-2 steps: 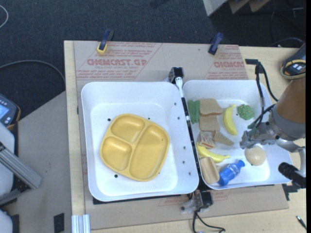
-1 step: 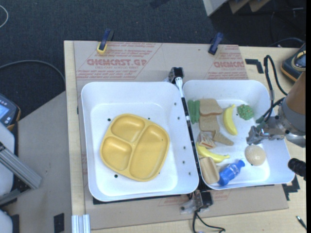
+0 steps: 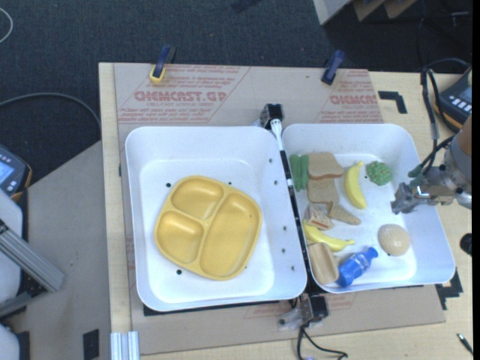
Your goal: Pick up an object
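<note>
Nearest you, at the front of the right bin (image 3: pixel 435 265), a blue bottle (image 3: pixel 354 267) lies tilted, its cap pointing up and right toward a round tan bun (image 3: pixel 394 239). Just left of the bottle sit a bread slice (image 3: pixel 323 262) and a small yellow banana (image 3: pixel 328 237). In the left bin (image 3: pixel 142 201) you have only a yellow divided tray (image 3: pixel 208 226).

Farther back in the right bin come more bread pieces (image 3: pixel 325 178), a larger banana (image 3: pixel 355 185) standing roughly front to back, a green strip (image 3: pixel 299 172) by the divider, and a green broccoli-like piece (image 3: pixel 379 172).

Your pincer (image 3: pixel 407 199) hangs over the right side of this bin; you cannot tell whether it is open or closed, and nothing shows in its grip. The bun lies just in front of it and slightly left, the closest candidate. The broccoli piece lies a little behind and left. The banana is further left, its long axis running toward you, so I judge the bun the shortest reach.
</note>
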Motion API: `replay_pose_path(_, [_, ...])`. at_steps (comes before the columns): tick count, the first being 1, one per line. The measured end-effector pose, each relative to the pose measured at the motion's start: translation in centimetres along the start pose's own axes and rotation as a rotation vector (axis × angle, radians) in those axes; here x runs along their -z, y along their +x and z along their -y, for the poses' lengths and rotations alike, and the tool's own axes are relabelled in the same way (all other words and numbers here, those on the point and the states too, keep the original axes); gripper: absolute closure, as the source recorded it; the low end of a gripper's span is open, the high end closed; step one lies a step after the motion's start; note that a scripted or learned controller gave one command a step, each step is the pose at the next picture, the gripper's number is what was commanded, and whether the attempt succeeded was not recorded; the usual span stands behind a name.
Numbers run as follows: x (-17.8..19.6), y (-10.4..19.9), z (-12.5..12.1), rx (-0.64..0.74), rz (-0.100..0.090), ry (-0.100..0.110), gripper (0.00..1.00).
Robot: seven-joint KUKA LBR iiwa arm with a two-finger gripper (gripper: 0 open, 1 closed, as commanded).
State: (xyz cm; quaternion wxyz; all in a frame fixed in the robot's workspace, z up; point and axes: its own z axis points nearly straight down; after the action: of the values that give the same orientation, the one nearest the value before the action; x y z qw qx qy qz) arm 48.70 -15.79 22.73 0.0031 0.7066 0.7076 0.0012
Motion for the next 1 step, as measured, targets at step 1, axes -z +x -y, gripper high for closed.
replay_pose_path(1, [-0.11,5.85,-1.55,0.006,-0.003,0.003,1.00])
